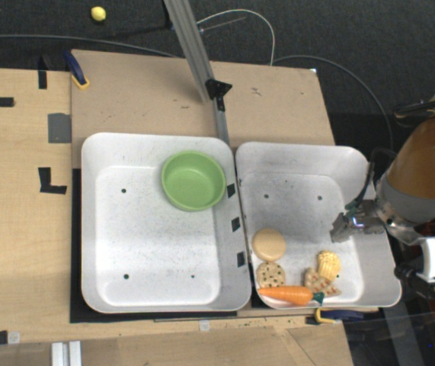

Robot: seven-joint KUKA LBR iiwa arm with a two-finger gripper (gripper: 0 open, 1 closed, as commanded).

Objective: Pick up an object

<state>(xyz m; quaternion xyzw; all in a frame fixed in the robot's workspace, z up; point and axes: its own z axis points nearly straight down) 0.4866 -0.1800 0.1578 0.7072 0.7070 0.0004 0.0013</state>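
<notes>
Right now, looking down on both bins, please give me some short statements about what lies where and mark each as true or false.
1. The green bowl is in the left bin. True.
2. The carrot lies in the left bin. False: it lies in the right bin, at its near edge.
3. The hand is at the right bin's right side. True.
4. The corn sits inside the bowl. False: it lies in the right bin.

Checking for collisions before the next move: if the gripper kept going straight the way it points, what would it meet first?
The gripper points left and down into the right bin. Straight on, it would probably meet the bin's bare floor first, above the bun and corn. Its height is unclear.
</notes>
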